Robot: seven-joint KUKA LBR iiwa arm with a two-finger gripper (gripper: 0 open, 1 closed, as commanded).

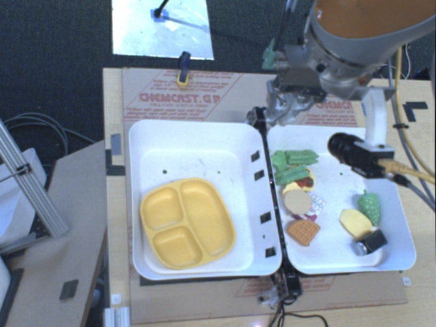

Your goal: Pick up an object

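Observation:
The right bin (398, 182) holds several toy foods. Two green pieces (294, 159) lie at its back left, with a round tan piece (297, 201) and a brown waffle (304, 232) in front of them. At the front right lie a yellow piece (354, 222), a green bumpy fruit (370, 206) and a small black and grey block (370, 242). My gripper (281, 110) hangs above the back left corner of the right bin, near the divide between the bins. It is apart from every object and nothing shows in it.
In the left bin (170, 142) rests a yellow divided tray (186, 220). Cardboard (177, 94) lies behind the bins, with a small yellow and blue clip (183, 70) on it. A yellow cable (412, 176) crosses above the right bin's right side.

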